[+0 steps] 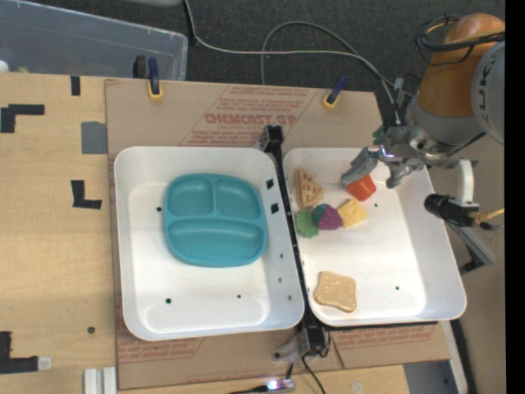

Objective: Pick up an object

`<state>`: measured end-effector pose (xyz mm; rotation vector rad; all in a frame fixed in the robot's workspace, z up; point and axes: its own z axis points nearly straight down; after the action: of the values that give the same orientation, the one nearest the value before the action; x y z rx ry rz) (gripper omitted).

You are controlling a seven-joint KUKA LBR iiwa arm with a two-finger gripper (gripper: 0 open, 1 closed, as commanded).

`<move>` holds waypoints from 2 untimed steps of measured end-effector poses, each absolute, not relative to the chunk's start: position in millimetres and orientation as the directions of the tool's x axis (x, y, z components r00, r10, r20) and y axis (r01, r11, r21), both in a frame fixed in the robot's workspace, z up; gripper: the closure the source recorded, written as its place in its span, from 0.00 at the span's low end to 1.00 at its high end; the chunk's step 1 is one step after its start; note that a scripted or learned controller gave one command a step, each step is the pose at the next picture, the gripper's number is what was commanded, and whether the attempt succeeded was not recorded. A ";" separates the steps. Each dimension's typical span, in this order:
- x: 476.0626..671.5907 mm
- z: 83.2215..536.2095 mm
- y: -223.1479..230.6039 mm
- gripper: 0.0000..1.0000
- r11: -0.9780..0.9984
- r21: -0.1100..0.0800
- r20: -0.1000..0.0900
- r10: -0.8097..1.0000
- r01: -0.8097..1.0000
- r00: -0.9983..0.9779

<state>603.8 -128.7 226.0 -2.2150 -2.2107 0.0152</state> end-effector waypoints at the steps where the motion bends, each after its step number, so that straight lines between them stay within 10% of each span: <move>1: 606.4 234.4 -128.3 0.00 0.002 -0.002 0.000 1.000 1.000 -0.002; 2: 606.1 170.5 -132.2 0.00 0.001 -0.007 0.000 1.000 1.000 -0.001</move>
<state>606.1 -132.2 170.5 -2.2174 -2.2187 0.0083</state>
